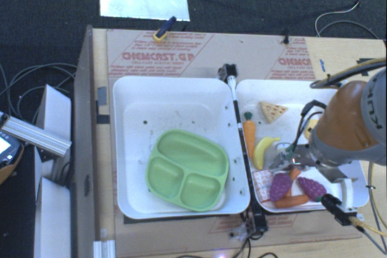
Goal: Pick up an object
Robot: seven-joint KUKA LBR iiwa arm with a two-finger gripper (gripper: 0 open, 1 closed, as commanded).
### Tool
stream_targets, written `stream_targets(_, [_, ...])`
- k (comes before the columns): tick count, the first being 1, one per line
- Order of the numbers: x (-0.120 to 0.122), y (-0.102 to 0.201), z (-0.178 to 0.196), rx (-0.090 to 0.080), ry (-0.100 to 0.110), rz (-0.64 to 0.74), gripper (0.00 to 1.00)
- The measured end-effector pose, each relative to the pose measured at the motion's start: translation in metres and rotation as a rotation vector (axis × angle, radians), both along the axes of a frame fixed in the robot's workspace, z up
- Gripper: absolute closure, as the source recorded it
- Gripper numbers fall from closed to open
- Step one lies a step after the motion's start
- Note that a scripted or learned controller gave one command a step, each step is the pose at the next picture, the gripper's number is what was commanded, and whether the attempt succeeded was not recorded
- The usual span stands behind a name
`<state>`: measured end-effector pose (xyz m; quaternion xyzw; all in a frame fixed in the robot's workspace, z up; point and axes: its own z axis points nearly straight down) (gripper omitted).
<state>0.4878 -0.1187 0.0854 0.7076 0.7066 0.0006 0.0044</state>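
Sausage [291, 200] btm R bin, hand [283, 159] just above.

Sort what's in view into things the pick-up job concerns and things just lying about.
Job: gripper, banana, carrot, purple eggplant, grapes, cracker wedge, right bin.

Lying about: green divided tray, left bin, yellow-tipped tool.
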Motion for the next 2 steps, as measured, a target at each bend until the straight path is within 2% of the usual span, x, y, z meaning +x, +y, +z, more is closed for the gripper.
stream_targets(1, [0.006, -0.014, -0.001, 0.005, 0.005, 0.002, 0.00])
stream_targets(2, [0.007, -0.014, 0.010, 0.006, 0.003, 0.003, 1.00])
